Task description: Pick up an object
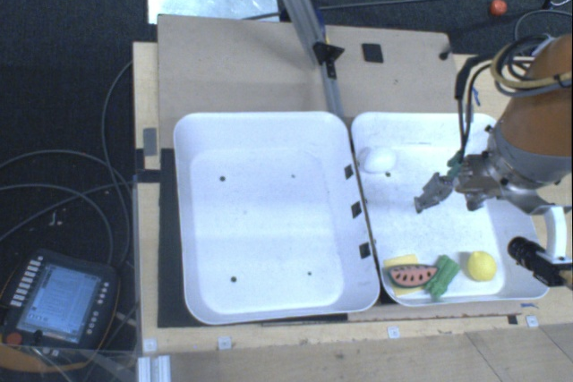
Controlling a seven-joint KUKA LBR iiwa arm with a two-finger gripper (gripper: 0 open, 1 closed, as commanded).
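Two shallow white bins sit side by side on the bench (269, 67), their inner rims touching along a seam marked by small black clips. Left bin (192, 282): smooth, glossy plastic with rounded corners and a few small dark dots on its floor. Right bin (421, 130): same material and shape, holding four objects. A white egg-shaped object (377, 160) lies near the far left corner, close to the seam. Along the near wall lie a watermelon slice (410, 272), flat and wedge-shaped with a red face and yellow-green rind; a green ridged piece (443, 276), elongated and touching the slice's right end; and a yellow lemon (482, 265), rounded and matte, just beside the green piece. Grey arm with orange band (546, 103) enters from the right; the jaws (433, 191) hang over the middle of the right bin, well apart from every object. Whether they stand apart or together cannot be told.
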